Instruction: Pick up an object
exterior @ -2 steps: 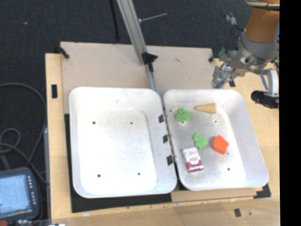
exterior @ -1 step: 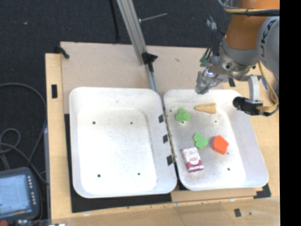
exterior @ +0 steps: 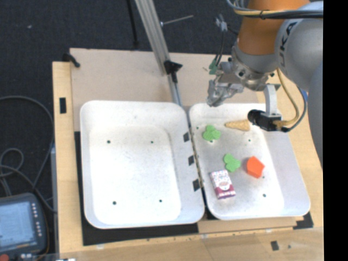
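jaws (exterior: 216, 98) | opening unclear, cannot tell | above right bin (exterior: 283, 200) far edge | nothing visibly held

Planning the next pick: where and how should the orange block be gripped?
Likely best from straight above, gripper closing across the orange block on its two opposite flat sides. It sits low and blocky in the right bin, with a green piece close on its left, so avoid that side.

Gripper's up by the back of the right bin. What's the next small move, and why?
Probably shift the gripper toward the near side and lower it over the green piece: it lies closest, just below the gripper in the right bin, apart from the cone-shaped piece.
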Controlling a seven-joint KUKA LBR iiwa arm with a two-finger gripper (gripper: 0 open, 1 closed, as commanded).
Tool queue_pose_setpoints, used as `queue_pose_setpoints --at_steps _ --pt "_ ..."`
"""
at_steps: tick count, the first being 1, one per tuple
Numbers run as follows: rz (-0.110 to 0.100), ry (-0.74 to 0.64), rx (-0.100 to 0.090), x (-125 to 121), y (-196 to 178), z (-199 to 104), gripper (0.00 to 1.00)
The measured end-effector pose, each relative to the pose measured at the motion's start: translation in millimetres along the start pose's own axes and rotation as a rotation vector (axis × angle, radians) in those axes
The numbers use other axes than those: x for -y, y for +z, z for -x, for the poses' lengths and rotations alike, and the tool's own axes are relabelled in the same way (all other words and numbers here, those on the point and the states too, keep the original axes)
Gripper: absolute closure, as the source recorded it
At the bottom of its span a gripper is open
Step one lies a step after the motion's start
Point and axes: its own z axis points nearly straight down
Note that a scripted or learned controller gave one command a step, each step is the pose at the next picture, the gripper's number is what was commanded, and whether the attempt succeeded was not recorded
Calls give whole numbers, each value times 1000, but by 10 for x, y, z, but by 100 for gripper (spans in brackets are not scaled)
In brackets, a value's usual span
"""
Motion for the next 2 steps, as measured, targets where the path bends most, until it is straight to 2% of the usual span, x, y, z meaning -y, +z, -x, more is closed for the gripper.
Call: queue_pose_setpoints --at_steps 2 --pt "-1 0 0 42 16 -902 100"
